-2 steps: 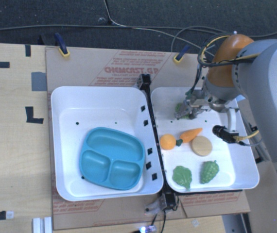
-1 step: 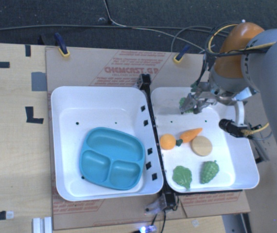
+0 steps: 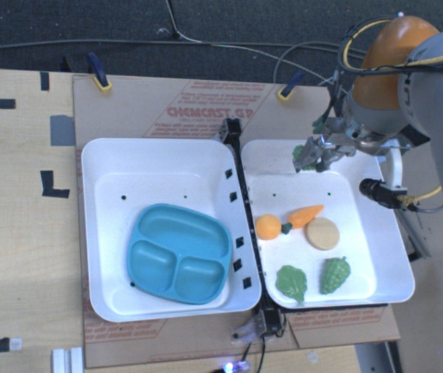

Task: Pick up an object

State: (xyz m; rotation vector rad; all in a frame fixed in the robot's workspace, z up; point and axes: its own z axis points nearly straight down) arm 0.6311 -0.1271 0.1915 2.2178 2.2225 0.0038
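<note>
The gripper (image 3: 312,157) hangs over the top edge of the right bin (image 3: 388,286), at about 12 o'clock in that bin. I cannot tell how it is set, because it looks small and blurry.

The toys lie lower down. The carrot (image 3: 307,215) sits in the middle, the orange ball (image 3: 267,227) at its 8 o'clock, and the tan disc (image 3: 322,234) touches the carrot at its 5 o'clock. Two green veggies (image 3: 291,282) (image 3: 335,274) sit at 6 o'clock.

The toys are packed close, so the gripper might bump one and push another away. The round ball could roll off.

The left bin (image 3: 101,177) holds a blue tray (image 3: 179,253).
</note>
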